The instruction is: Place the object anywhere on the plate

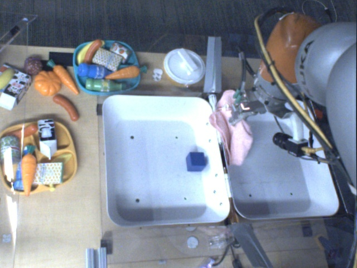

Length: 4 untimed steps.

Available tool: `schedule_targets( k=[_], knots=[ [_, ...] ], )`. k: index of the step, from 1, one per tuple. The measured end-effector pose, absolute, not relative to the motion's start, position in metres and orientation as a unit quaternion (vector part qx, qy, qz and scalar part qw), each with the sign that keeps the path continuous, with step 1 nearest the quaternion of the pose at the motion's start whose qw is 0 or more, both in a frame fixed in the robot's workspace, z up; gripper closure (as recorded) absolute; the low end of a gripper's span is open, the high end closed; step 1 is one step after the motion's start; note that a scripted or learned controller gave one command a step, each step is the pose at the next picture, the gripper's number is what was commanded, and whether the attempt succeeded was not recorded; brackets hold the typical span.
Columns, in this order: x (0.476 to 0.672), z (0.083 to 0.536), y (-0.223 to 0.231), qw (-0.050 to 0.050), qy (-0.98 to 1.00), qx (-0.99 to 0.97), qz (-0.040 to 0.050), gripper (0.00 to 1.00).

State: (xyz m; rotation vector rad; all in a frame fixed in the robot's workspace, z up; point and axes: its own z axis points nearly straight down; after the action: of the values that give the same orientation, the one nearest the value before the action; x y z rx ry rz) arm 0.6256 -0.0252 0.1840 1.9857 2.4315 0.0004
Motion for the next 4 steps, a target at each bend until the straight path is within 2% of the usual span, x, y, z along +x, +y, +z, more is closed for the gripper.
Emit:
schedule_targets(
  k=[1,3,4],
  knots=[
    [0.627,0.224,-0.024,0.001,0.777,0.63,0.0008,1.0],
    [0.607,0.239,0.085,0.001,0.962,0.274,0.0011,1.0],
    [0.598,0.229,0.134,0.002,0.997,0.077,0.0015,1.0]
  ],
)
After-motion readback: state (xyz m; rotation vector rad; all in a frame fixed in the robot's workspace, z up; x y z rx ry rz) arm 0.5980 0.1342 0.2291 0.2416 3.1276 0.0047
